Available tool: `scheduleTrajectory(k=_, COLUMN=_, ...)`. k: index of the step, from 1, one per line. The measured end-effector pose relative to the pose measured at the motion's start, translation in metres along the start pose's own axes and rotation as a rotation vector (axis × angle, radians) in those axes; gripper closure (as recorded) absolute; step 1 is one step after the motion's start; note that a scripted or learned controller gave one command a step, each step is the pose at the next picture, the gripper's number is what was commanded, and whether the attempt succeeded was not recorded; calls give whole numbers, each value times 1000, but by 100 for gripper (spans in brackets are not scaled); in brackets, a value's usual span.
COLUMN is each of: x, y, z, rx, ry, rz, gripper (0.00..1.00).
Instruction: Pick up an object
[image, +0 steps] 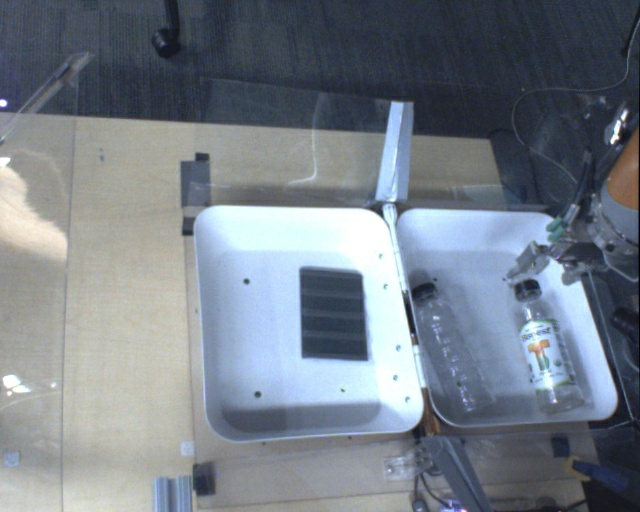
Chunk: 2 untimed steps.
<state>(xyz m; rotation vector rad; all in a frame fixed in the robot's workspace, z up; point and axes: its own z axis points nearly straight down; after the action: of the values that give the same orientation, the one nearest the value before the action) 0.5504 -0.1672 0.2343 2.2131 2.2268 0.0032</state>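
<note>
1. White plastic forms the two shallow bins, which sit side by side on the pale wooden bench (110, 330): the left bin (230, 400) and the right bin (470, 225).
2. I see a dark ribbed rectangular pad (334, 313) lying flat near the middle of the left bin, apart from every wall.
3. In the right bin I see two clear plastic bottles. The unlabelled bottle (450, 350) lies along the bin's left wall, its black cap toward the far side.
4. The labelled bottle (545, 355) lies near the bin's right wall, showing a white label with orange and green marks; its dark cap points toward the far side.
5. The gripper (545, 258) reaches in from the right and hangs over the far right part of the right bin, just beyond the labelled bottle's cap.
6. I cannot tell how the tool is set; nothing appears caught in it.
7. A grey metal strip (395, 155) stands at the far junction of the bins.
</note>
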Motion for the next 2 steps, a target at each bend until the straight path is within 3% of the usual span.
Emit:
scheduleTrajectory(k=1, x=-36, y=-13, z=138, rx=-7, ry=-2, rz=12, gripper=0)
scheduleTrajectory(k=2, x=-34, y=-9, z=145, rx=-9, ry=-3, rz=-21, gripper=0)
